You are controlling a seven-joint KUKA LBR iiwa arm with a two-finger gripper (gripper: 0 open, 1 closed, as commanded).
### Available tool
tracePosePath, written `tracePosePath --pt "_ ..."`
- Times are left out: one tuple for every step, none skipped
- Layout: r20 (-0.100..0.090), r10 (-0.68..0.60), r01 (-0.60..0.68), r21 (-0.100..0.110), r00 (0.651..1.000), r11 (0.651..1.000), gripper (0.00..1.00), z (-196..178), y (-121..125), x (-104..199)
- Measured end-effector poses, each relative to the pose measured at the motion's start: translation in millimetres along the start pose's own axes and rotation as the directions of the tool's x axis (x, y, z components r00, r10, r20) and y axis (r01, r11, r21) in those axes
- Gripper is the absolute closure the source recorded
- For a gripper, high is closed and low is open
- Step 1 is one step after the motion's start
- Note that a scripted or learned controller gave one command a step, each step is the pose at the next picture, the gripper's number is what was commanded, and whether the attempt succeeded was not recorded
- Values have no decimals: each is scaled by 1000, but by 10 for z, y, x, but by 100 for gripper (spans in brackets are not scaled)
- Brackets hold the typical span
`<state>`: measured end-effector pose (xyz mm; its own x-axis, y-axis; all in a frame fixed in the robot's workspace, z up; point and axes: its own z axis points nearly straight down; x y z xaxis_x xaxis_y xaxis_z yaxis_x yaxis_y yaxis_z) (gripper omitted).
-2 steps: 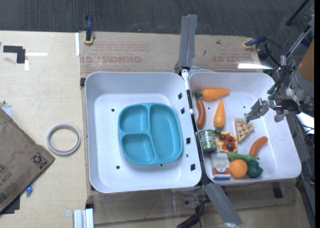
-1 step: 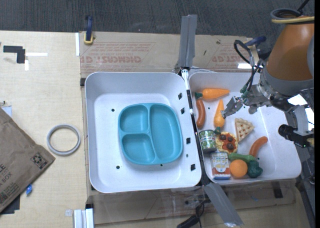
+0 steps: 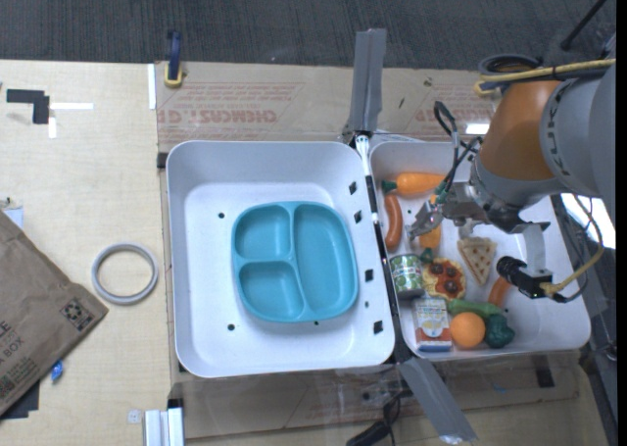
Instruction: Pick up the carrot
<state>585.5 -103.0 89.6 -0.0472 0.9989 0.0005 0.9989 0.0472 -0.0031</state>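
A teal three-compartment plastic plate (image 3: 295, 262) sits in the left white bin (image 3: 196, 238). In the right white bin (image 3: 563, 331), the orange tapered carrot (image 3: 419, 182) lies near the back wall; the metal two-finger gripper (image 3: 425, 227) hovers just in front of it, whether spread or closed I cannot tell.

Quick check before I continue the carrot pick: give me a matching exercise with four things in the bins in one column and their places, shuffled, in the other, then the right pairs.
Things:
1. carrot
2. blue divided plate
3. orange fruit
4. can

Places:
A. middle of the left bin
B. far end of the right bin
C. near end of the right bin
D. right bin, against its left wall, about halfway along

Pairs: 1-B, 2-A, 3-C, 4-D
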Motion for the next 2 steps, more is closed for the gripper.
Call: tracePosePath --pt "0 4 -4 2 1000 1000 100 -65 -3 -16" --pt "1 -82 82 1 997 997 100 -993 -140 374"
